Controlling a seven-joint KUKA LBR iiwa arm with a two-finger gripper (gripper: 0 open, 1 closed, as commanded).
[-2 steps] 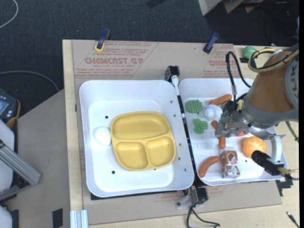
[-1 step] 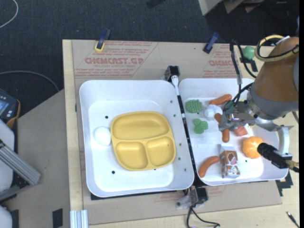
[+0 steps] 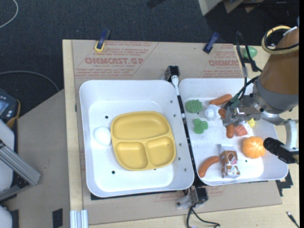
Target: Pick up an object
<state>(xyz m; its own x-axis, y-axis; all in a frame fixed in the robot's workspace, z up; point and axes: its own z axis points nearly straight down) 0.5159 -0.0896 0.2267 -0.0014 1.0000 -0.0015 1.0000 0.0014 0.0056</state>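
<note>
Hovering my gripper (image 3: pixel 233 118) low in right white bin (image 3: pixel 270 174), right-centre of frame, among small toy foods; finger opening I cannot tell. Nearest target: orange sausage-shaped piece (image 3: pixel 230 130), just below. Risk: crowded neighbours, fingers may push white round piece (image 3: pixel 209 112) aside, miss grasp.

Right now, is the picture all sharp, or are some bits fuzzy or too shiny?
In the camera view, the yellow tray looks sharp with soft shine; the white bins look bright and a little washed out; the small toys beside the gripper are fuzzy, crowded and hard to tell apart.
</note>
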